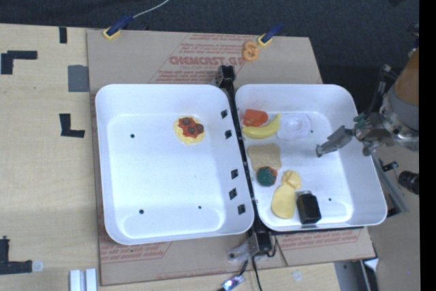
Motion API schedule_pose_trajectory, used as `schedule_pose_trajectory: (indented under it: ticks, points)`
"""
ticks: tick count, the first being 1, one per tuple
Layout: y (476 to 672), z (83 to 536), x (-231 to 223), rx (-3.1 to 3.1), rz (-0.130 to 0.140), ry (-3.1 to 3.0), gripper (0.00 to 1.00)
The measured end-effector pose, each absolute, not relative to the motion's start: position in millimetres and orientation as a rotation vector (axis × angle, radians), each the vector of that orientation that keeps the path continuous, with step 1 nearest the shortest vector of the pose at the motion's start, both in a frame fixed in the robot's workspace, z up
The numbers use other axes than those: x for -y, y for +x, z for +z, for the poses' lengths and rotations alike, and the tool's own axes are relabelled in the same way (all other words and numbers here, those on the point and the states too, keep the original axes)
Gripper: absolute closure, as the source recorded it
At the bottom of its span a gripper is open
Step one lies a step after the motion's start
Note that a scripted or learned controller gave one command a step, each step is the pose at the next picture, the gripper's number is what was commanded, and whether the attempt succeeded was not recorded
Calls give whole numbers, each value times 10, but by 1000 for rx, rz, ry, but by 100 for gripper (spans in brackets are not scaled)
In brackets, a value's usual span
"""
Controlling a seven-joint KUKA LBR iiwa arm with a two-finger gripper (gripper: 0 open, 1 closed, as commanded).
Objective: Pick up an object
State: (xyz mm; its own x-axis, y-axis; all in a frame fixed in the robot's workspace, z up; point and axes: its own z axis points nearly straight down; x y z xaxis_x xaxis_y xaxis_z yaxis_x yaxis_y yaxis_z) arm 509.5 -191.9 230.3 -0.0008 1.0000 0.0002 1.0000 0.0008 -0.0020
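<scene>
- Bench (41, 167): pale wood with black markings. It carries a brown printed cardboard sheet (197, 59) under both bins.
- Left bin (107, 112): shallow, white, with rounded corners.
- Round toy (190, 129): a small yellow disc with a red and dark topping, like a tiny pizza. It lies flat in the far half of the left bin, well apart from everything else.
- Orange ring-like toy (251, 50): on the cardboard beyond the bins, beside a blue-and-yellow clamp (270, 34).
- Right bin (355, 114): white, touching the left bin along a seam marked with black tabs.
- Red-orange piece (255, 116): at the far left of the right bin, touching the yellow banana (263, 131) that curves beneath it.
- Tan square slice (264, 157): just nearer than the banana, with a teal ball (266, 176) at its near edge.
- Two pale yellow lumps: the small one (291, 179) is just above the larger one (283, 202).
- Clear cup-like item (294, 127): right of the banana, hard to make out against the white.
- Black block (308, 208): touching the larger lump, near the front wall.
- My jaws: a grey tip slants down-left over the right part of the right bin, apart from every toy. I cannot tell whether they are wide or narrow.
- My arm (394, 125): at the bin's right rim.
</scene>
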Motion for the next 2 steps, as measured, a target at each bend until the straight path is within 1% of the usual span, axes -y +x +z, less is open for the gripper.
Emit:
schedule_pose_trajectory:
  ticks: [1, 2]
  points:
    - [4809, 1577, 1389, 2217, 7, -2210, 0]
    - [4826, 802, 1085, 2223, 4, -2217, 0]
